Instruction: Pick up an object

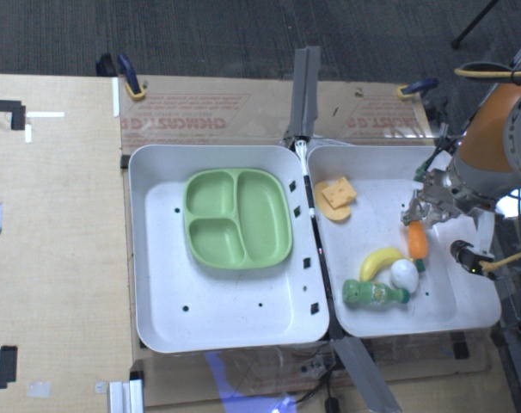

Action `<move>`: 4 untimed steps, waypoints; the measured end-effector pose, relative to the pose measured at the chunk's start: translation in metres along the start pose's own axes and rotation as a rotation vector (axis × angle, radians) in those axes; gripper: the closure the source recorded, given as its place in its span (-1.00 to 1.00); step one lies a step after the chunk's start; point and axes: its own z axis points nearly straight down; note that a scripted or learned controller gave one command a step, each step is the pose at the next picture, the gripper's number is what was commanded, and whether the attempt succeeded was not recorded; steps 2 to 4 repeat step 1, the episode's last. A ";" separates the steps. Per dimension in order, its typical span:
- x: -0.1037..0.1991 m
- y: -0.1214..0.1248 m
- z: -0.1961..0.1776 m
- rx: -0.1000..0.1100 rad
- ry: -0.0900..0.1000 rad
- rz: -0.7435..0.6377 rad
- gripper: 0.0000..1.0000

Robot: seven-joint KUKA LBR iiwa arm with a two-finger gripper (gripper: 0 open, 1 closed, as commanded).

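The right bin (364,317) holds several toy foods. An orange carrot (417,242) lies toward the bin's right side. A yellow banana (377,263), a white egg (404,275) and a green bottle (374,294) on its side cluster near the front. A yellow cheese wedge (336,197) rests at the back left of this bin. My gripper (418,215) hangs right over the carrot's upper end, reaching in from the right. Its tip meets or nearly meets the carrot, and I cannot make out whether the carrot is gripped.
The left bin (157,256) contains a green three-compartment plate (238,218). A grey divider bar (305,93) runs between the bins at the back. The arm's orange band (493,132) and cabling crowd the right bin's right wall.
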 end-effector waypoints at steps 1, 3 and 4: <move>0.066 0.055 -0.104 -0.005 -0.002 0.007 1.00; 0.066 0.055 -0.104 -0.005 -0.002 0.007 1.00; 0.066 0.055 -0.104 -0.005 -0.002 0.007 1.00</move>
